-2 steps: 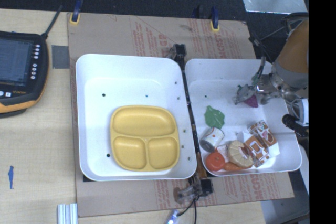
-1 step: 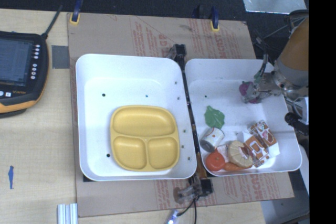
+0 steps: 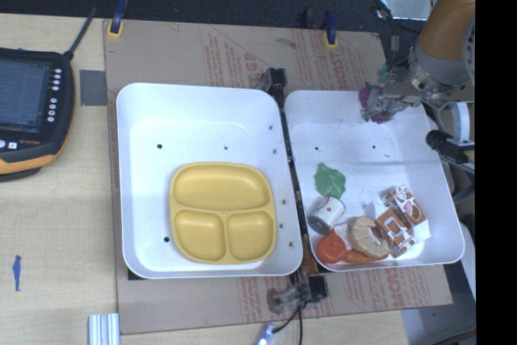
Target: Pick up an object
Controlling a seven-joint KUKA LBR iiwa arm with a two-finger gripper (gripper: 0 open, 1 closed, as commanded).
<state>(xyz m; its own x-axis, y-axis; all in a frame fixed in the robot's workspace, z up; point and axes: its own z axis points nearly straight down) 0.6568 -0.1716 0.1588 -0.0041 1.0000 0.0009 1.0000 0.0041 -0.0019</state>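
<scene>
Camera view is showing the two white bins lying side by side on the bench, with the arm [image 3: 448, 20] reaching in from the right over the far edge of the right bin [image 3: 420, 166]. The gripper [image 3: 376, 111] is hanging near that bin's far rim, and a small purple object [image 3: 367, 98] is sitting right at its tip (too small and blurred to say whether it is pinched there, or which way its long axis runs); the state of the pincer cannot be told.

Other items are clustering in the near part of the right bin. A green leaf-shaped piece [image 3: 329, 179] is lying with its long axis running roughly from far to near. Just nearer, a small white can [image 3: 325, 215] is lying on its side. A red tomato-like piece [image 3: 330, 248] is resting at the near rim, touching a tan bagel-like ring [image 3: 369, 237]. A red and white packet [image 3: 401, 220] is lying just beside the ring, toward the right.

A yellow divided tray [image 3: 224, 212] is sitting in the left bin [image 3: 145, 141]. An orange-edged pendant [image 3: 31, 111] is resting at the bench's left.
</scene>
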